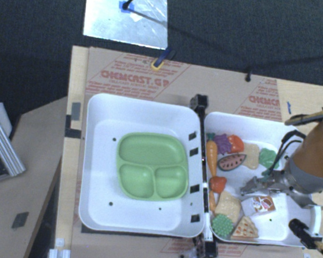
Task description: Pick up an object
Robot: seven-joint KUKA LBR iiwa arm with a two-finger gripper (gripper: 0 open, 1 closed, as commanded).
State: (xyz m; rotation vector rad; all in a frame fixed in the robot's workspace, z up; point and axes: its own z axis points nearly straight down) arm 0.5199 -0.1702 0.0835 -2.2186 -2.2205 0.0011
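Hanging low over the right bin [313, 223], the end effector [255, 185] is reaching in from the bin's right edge and pointing toward its middle. Whether it is spread or pressed together, I cannot tell, because the metal parts are blurring into the white floor. Nothing is showing between them, so I am not judging that anything is held.

Toys are crowding the left half of this bin. A watermelon slice [232, 161] is lying just to the left of the end effector and a little toward the bin's far edge. Its long axis is running at a slant, from near-left up to far-right, so its right tip is pointing roughly toward the end effector. A small card [264, 204] is lying just beside it on the near side. A bread piece [228, 207] is sitting near-left of it, and a pizza slice [245, 229] is resting by the near edge, with its narrow end pointing toward the far side.

In my judgement the watermelon slice and the card are the nearest choices, and the coming move is depending on a short shift left or toward the near edge.

A green tray [150, 166] is sitting in the middle of the left bin [98, 147].
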